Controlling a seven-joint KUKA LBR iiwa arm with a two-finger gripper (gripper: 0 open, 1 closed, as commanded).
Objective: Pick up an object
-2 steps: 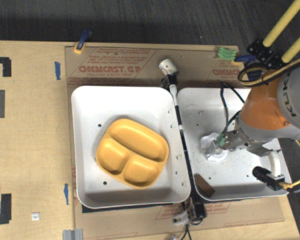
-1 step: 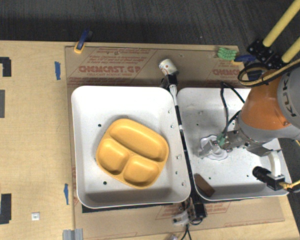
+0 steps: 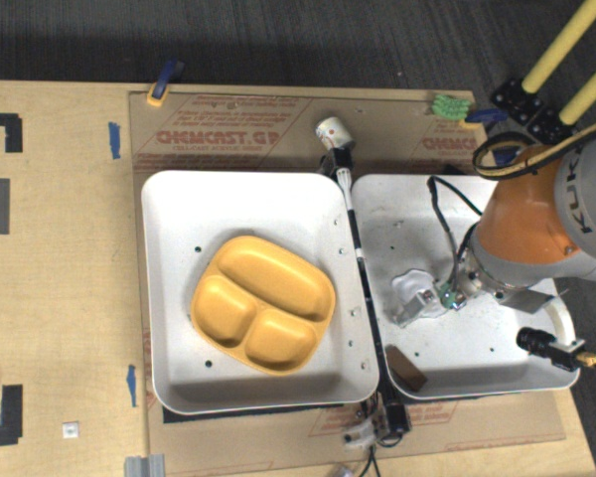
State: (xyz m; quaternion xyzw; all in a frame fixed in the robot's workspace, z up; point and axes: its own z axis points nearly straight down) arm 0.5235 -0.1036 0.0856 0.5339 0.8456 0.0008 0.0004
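"CHEMCAST GP" lettering [image 3: 217, 136] marks the board at twelve o'clock. Left bin [image 3: 169, 266] holds a yellow divided tray [image 3: 263, 302]; gripper [image 3: 424, 299] grip: cannot tell.

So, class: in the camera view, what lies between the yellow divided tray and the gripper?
The raised rims where the two bins meet, then bare white floor of the right bin, separate the yellow tray from the gripper.

Robotics lab, taped bench [image 3: 60, 266], white bins [image 3: 169, 266]
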